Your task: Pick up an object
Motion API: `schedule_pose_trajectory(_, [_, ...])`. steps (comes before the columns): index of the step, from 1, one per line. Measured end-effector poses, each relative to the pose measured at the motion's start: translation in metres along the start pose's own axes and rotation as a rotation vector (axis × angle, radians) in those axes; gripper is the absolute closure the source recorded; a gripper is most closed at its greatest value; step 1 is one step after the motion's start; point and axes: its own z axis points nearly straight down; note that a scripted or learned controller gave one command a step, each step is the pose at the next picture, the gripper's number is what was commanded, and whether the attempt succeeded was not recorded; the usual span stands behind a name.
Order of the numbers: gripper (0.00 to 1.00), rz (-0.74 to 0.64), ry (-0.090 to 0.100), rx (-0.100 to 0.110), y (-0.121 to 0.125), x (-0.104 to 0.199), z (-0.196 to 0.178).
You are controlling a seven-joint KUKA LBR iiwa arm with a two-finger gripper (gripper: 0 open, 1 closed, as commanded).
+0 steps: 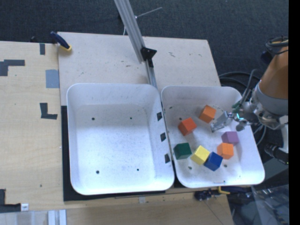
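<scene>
Seven small cubes sit in the right bin (248,172); the gripper (219,122) hangs low just beside the orange cube (207,113), nothing visibly between its fingers, and whether the jaws are parted or closed I can't tell. Cubes look light, rigid and matte, probably wood or foam, so squeeze across two opposite flat faces. Red cube (187,125) sits well apart from its neighbours; purple cube (229,137) and another orange cube nearly touch.

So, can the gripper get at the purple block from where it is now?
Probably yes. The gripper is over the right bin, and the purple block lies just beside it with its top uncovered. An orange block sits close on the near side, which could crowd the fingers.
</scene>
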Motion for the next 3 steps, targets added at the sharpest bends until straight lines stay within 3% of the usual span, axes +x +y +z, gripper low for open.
schedule_pose_trajectory(1, [0.0,-0.001,-0.001,-0.004,0.001,0.0,-0.002])
schedule_pose_trajectory(3, [0.0,-0.001,0.001,0.003,-0.006,0.009,0.09])
